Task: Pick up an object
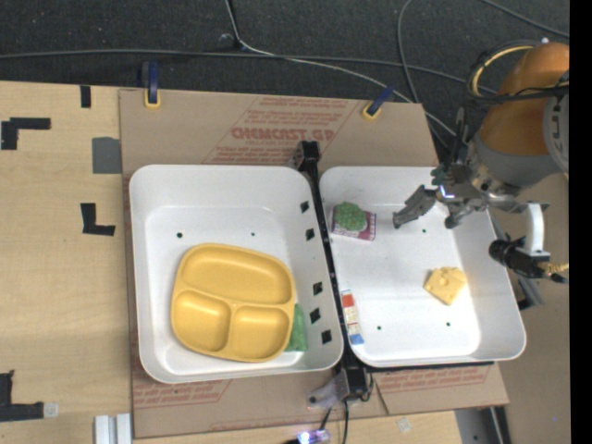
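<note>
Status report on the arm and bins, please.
Pincer open over right bin, holding nothing. Yellow wedge and green toy lie untouched. Nothing in the way.

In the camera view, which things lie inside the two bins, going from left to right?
Yellow divided plate → green thing beside its right edge → small box at the right bin's left wall → green object on a pink packet → yellow wedge.

Bare floor lies mid right bin (pixel 490 340) between green item (pixel 350 217) and yellow piece (pixel 446 285) (both well apart); tray (pixel 231 301) fills left bin (pixel 148 192).
</note>
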{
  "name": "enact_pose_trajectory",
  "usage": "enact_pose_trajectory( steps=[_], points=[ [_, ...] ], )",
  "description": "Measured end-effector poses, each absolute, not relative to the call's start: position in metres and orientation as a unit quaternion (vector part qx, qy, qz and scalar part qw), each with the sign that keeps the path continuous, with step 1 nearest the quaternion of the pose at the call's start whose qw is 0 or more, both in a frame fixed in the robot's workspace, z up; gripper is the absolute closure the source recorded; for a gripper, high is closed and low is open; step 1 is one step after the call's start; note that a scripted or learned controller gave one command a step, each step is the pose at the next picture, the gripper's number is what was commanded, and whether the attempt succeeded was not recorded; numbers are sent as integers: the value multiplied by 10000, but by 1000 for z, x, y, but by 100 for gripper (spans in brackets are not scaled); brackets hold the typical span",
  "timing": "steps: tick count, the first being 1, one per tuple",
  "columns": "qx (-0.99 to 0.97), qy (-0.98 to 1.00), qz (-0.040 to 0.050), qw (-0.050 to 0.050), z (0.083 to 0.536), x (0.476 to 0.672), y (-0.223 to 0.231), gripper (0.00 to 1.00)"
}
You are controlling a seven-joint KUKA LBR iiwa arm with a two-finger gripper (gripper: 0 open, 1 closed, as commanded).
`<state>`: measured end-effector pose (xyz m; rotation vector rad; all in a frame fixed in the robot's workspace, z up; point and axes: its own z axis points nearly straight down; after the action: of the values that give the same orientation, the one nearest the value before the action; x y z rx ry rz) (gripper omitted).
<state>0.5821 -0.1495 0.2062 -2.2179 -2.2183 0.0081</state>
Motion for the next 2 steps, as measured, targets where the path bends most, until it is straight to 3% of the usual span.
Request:
enact_pose_trajectory(
  steps=[2],
  points=[
    [-7066, -7076, 22, 21, 119, 579, -149, 0]
  ],
)
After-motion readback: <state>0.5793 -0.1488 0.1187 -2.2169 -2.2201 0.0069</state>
